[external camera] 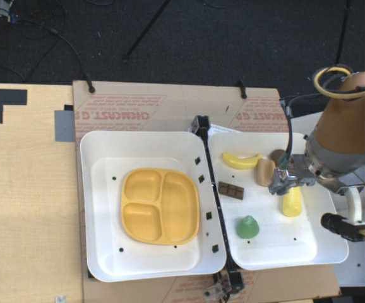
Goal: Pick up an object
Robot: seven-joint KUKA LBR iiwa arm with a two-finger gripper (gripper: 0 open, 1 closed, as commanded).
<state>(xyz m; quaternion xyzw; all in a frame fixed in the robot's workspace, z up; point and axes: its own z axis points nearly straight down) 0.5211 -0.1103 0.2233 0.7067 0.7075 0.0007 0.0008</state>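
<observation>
Camera view: I read everything off the right bin (324, 248), my landmark.
Arm: it reaches in over the right bin's far right side, grey body and orange band hiding that corner.
Claw (282, 180): low inside the right bin, just above the yellow block (291, 203) and beside the tan piece (264, 171); I cannot tell whether it is apart or together, and I see nothing held.
Likely target: the yellow block, I judge, since it lies nearest the claw.
Other pieces: banana (240, 161) toward the bin's far edge, brown bar (230, 190) by its left wall, green piece (247, 226) near its middle front.
Left bin (100, 251): against the right bin's left wall, holding a yellow divided plate (160, 206), well apart from the claw.
</observation>
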